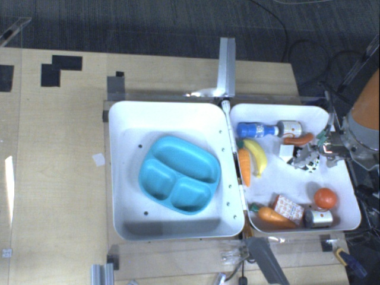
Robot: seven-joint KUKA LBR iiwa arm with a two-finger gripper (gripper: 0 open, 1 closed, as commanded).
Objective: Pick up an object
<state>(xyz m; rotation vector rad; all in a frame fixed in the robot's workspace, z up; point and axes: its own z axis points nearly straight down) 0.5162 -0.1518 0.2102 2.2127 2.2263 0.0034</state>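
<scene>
Two shallow white bins sit side by side on a pale wooden bench, seen from above. The left bin (127,159) holds one item: a blue divided plate (179,174) with three compartments, lying at its centre.

The right bin (350,209) holds the objects to pick from. Against its left wall, at nine o'clock, lies one carrot (244,167), with one banana (256,155) just beside it. At eleven o'clock lies one blue bottle (257,129), on its side. At seven o'clock a second carrot (274,216) touches one small printed packet (290,207). At twelve o'clock lies one small grey can (290,127), with one red sausage-shaped piece (298,139) below it. At five o'clock sits one orange ball (325,198) above one grey block (320,218).

The gripper (307,159) hangs over the bin's centre, at two o'clock from the packet. Its spread and grasp cannot be made out.
</scene>
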